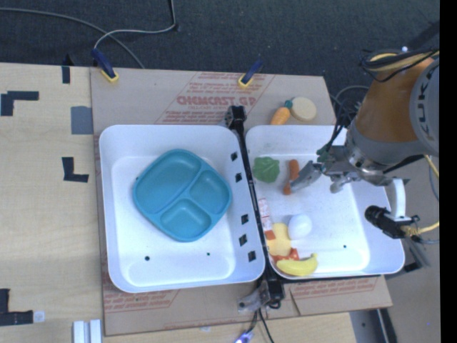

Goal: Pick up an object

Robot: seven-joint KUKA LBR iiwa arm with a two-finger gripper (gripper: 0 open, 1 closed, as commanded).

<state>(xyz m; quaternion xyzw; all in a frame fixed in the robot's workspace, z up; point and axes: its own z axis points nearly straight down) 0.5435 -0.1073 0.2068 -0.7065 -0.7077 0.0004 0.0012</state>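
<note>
Claw point(323, 178) hangs open and empty over the right bin point(357, 259) on a cardboard-covered bench point(164, 95).

Robotics lab test bench: cardboard sheet point(214, 102) clamped to a wooden table point(43, 191) with spring clips point(106, 66), black tape marks at left, cables point(143, 27) trailing over dark carpet beyond.

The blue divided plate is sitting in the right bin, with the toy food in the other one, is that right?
Not quite. The camera view shows the blue divided plate in the left bin; the toy food, such as the banana, lies in the right bin.
</note>
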